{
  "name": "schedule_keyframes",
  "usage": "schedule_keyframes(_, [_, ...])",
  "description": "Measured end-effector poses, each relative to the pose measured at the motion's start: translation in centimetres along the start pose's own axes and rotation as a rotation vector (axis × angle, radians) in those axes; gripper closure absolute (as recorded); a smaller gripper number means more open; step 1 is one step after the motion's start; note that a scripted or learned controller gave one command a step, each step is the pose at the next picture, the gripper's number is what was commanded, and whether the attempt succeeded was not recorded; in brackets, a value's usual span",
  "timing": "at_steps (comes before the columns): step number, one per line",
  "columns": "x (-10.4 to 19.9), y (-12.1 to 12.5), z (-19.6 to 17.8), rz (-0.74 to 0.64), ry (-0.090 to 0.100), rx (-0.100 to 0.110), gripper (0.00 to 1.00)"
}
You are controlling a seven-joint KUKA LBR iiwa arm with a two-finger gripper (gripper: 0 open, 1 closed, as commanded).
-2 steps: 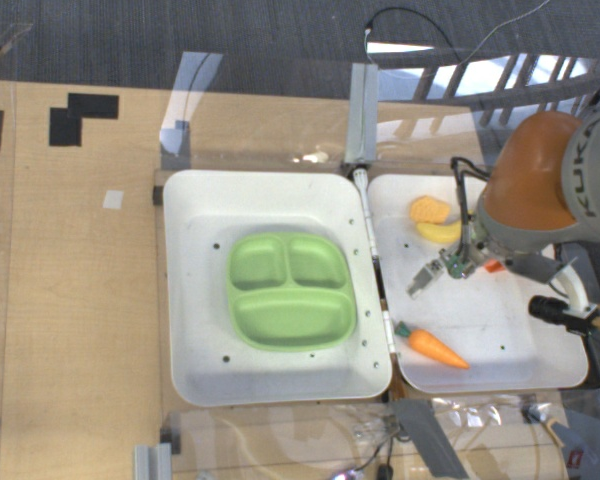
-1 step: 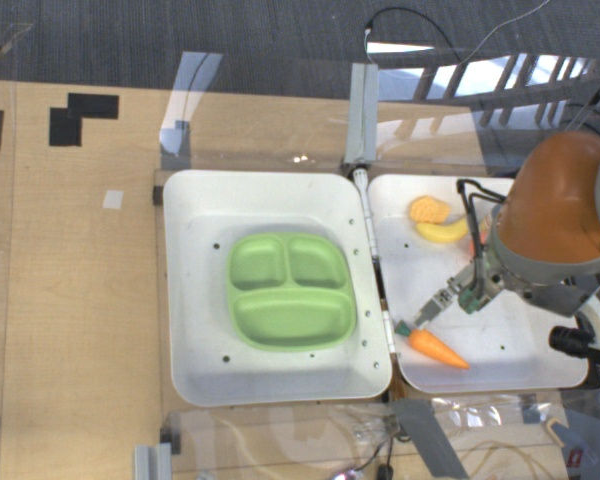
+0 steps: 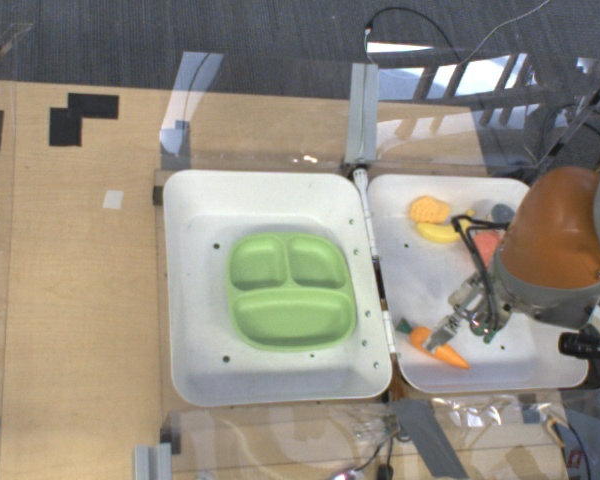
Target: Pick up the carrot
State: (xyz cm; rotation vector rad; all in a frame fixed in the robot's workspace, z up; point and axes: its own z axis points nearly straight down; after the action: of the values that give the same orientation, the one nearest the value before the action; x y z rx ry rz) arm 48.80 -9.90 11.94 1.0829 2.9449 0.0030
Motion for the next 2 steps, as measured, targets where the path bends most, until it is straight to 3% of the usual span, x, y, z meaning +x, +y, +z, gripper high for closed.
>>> schedule_keyframes(1, [-1.3, -1.0, 2.9, 0.034, -0.005, -0.006, 0.00])
schedule_keyframes(2, [-1.5, -0.7, 1.6, 0.036, -0.014, -0.014, 1.00])
